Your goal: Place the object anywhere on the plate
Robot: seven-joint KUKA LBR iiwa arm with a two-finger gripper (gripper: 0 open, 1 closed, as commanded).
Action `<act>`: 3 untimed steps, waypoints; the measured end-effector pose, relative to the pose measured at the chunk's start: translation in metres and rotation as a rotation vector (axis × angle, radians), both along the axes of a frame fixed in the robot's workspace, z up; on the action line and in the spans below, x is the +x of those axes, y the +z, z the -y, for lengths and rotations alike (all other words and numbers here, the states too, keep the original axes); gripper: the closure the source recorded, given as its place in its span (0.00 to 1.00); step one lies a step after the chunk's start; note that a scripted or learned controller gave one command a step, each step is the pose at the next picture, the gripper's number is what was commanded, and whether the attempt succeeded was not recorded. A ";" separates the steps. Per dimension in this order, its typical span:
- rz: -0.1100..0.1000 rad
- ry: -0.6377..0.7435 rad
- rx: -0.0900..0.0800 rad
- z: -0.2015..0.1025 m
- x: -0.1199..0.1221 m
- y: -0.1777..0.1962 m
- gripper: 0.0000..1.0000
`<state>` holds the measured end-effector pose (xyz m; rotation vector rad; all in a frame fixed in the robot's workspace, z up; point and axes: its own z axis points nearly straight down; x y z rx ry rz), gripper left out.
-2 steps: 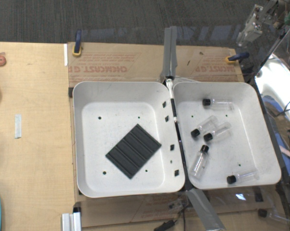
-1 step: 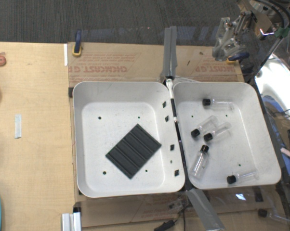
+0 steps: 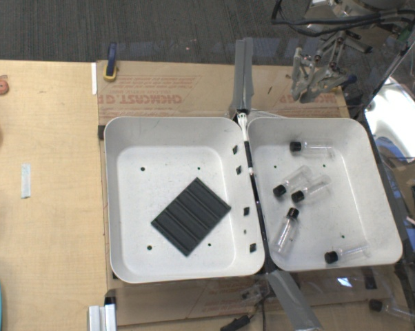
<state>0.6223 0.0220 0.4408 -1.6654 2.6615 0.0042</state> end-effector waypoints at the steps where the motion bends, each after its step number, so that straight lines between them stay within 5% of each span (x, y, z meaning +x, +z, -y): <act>1: 0.000 0.000 0.000 0.000 0.000 0.000 0.00; 2: 0.002 -0.006 0.004 0.001 0.002 0.008 1.00; 3: 0.002 -0.005 0.003 0.001 0.002 0.008 0.00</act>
